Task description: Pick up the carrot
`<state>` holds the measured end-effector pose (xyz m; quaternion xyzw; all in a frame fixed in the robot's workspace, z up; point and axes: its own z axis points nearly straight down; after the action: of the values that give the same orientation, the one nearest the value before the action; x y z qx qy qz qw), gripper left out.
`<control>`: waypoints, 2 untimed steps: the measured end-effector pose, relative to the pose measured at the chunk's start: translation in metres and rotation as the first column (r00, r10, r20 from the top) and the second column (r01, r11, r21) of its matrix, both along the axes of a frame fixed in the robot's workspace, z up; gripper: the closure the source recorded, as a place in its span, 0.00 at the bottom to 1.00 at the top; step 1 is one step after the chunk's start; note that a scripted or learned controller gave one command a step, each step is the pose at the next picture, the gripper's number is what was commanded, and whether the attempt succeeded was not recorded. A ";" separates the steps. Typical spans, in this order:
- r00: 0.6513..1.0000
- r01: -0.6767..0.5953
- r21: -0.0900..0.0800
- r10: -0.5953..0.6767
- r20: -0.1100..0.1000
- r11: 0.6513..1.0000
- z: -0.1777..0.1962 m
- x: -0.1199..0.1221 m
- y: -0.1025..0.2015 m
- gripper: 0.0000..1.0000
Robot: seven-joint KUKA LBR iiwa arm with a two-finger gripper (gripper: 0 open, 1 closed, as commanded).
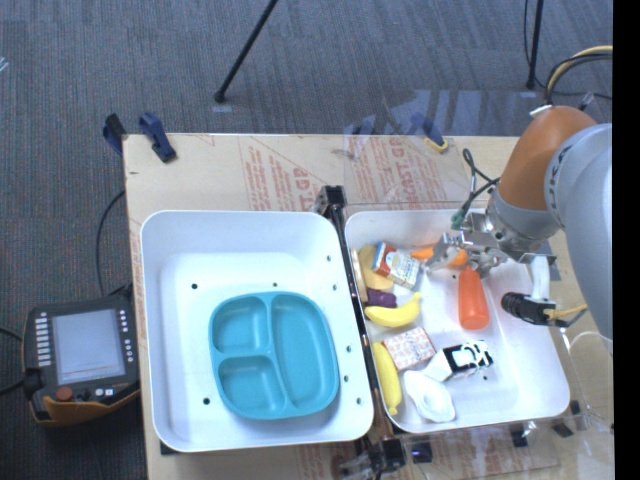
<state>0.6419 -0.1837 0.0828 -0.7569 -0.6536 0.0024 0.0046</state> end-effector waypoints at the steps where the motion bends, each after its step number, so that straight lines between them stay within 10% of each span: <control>1: 1.000 -0.006 -0.003 0.006 0.005 1.000 0.014 0.003 0.001 1.00; 2: 0.997 0.078 -0.003 -0.078 0.005 0.997 0.004 -0.021 0.023 1.00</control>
<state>0.6206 -0.1610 0.0869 -0.7817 -0.6237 0.0013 0.0018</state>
